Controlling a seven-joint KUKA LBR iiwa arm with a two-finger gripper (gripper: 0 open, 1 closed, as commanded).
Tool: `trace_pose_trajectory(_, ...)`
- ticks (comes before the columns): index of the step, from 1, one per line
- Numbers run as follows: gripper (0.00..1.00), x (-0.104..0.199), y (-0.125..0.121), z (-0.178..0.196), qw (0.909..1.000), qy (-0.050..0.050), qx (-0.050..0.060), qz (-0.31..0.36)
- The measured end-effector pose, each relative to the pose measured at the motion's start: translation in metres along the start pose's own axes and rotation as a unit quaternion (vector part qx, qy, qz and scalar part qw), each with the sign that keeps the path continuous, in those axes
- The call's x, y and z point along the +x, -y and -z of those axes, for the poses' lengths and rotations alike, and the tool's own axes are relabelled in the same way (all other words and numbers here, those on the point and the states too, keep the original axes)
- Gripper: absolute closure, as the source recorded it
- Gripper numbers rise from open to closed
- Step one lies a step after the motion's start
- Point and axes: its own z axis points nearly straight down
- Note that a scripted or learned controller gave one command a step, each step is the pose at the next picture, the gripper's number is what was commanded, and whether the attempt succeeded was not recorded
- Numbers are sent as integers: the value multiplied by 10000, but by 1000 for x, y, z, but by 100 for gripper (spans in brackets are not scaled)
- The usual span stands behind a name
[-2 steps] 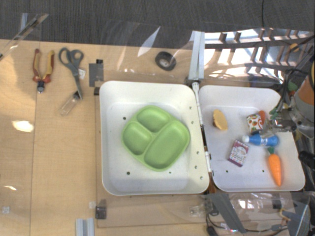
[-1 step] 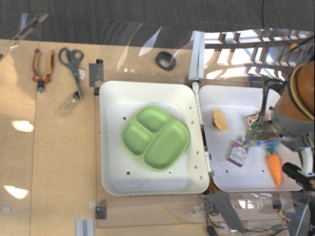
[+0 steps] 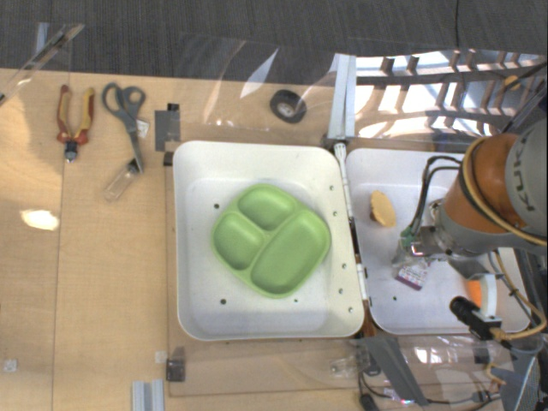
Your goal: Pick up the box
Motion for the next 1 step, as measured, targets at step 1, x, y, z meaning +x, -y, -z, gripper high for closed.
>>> trace_pose_trajectory(1, 0, -17, -11, -3, 9998, -19, -49, -187)
